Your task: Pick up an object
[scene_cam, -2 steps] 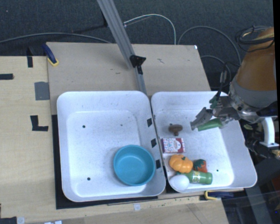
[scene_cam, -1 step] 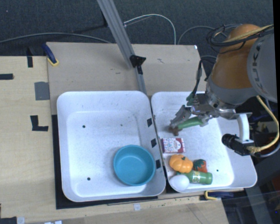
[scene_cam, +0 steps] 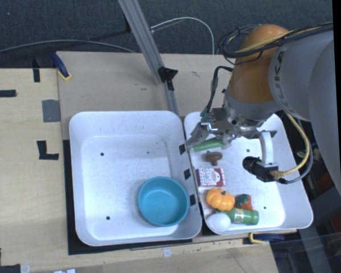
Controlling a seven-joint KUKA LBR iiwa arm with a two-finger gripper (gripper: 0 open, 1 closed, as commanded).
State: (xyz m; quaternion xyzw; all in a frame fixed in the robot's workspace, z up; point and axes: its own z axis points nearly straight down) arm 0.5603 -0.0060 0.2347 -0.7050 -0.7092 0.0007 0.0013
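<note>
Your arm is reaching in over the right bin, and its tool is hanging low at that bin's upper left corner. You cannot tell whether it is clenched or released; a green object is lying right at it. Below are sitting a small brown piece, a red and white carton, an orange pumpkin, a green bottle and a white egg. A blue bowl is resting in the left bin.

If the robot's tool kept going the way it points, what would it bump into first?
The tool points toward the left, low over the right bin. Going straight on, it would probably meet the rims where the two bins touch, then pass over the left bin. A green thing sits right at it; height is hard to judge.
</note>
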